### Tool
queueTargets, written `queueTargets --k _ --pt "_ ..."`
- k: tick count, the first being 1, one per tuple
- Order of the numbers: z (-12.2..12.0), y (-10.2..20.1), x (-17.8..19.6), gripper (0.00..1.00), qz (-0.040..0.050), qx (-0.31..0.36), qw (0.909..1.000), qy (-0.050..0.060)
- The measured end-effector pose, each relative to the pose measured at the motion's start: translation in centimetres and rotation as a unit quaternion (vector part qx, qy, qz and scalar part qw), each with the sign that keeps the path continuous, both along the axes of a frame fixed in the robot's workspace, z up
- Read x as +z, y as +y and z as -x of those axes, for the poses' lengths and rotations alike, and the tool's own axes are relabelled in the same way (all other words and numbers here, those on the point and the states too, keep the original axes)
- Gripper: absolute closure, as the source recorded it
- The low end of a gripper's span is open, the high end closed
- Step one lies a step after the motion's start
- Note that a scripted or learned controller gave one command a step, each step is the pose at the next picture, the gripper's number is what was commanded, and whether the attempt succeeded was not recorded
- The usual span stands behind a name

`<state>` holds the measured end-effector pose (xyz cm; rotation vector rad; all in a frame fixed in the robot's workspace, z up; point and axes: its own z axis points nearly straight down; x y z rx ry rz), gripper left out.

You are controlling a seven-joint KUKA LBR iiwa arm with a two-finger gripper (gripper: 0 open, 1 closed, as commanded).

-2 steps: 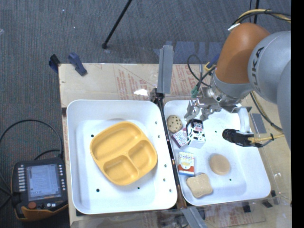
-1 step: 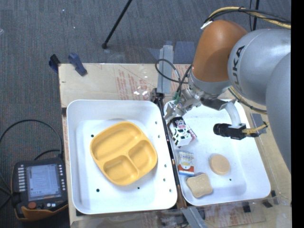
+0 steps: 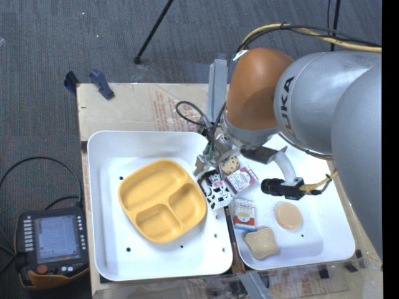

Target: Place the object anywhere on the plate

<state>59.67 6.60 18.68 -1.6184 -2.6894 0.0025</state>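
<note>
Task not done yet: yellow plate [image 3: 162,199], 3 compartments, sits bare in the left bin [image 3: 103,167]. Nearest the camera in the right bin [image 3: 330,242] lie a toast-shaped piece [image 3: 262,242] and a round tan disc [image 3: 289,216], then a small red-and-white carton [image 3: 244,213]. Further back, right at the wall between the bins, a cow-print carton [image 3: 216,189], a pink-labelled carton [image 3: 240,179] and a choc-chip cookie [image 3: 229,164] crowd together just under the tool [image 3: 212,157]. Which of these is the object to move, can't tell; none is on the plate. Tool is mostly hidden by the wrist w/ orange band, so its opening and any hold can't be judged. Left to do, by my read: secure one item, lift over the bin wall, drop on plate. Room: plate's right edge is near the divider, so travel is short; left bin has open floor all round the plate; desk [image 3: 143,108] behind is bare cardboard
</note>
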Motion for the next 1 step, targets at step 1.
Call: queueTargets --k 1 --pt "-0.02 -0.03 0.03 0.00 -0.0001 0.000 1.0000 0.000"
